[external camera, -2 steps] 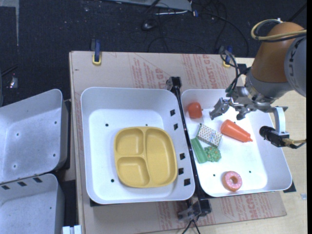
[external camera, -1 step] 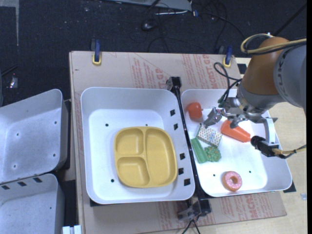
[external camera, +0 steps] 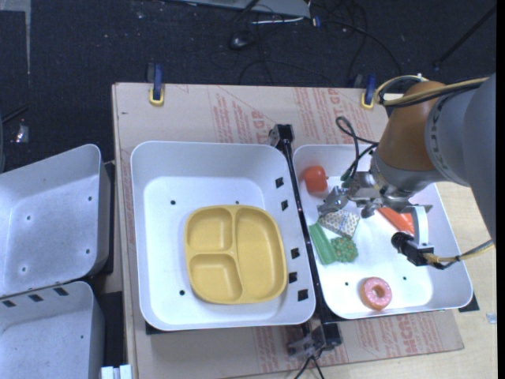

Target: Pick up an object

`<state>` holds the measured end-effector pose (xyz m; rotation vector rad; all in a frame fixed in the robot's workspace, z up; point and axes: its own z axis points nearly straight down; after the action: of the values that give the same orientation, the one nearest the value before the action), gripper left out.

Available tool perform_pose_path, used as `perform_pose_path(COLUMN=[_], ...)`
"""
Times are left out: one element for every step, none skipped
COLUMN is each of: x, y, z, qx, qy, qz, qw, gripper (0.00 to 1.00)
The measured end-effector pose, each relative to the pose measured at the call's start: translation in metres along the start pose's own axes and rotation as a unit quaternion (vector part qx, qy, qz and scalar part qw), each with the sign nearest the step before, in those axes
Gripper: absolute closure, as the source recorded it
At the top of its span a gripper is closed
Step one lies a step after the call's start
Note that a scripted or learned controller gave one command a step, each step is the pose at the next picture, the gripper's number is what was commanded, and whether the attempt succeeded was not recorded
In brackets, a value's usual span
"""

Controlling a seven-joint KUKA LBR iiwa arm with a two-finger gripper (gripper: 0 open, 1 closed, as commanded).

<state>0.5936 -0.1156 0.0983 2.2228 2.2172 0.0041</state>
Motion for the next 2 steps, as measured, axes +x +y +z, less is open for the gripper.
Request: perform_pose_path(x=[0.001, 0.009], y=[0.002, 0.006], z=[-0.014, -0.062], qx=[-0.003, -0.001], qy=[0.000, -0.001], qz=[-0.001, -0.003], qw=[1.0000, 1.0000], gripper=[1.00, 1.00])
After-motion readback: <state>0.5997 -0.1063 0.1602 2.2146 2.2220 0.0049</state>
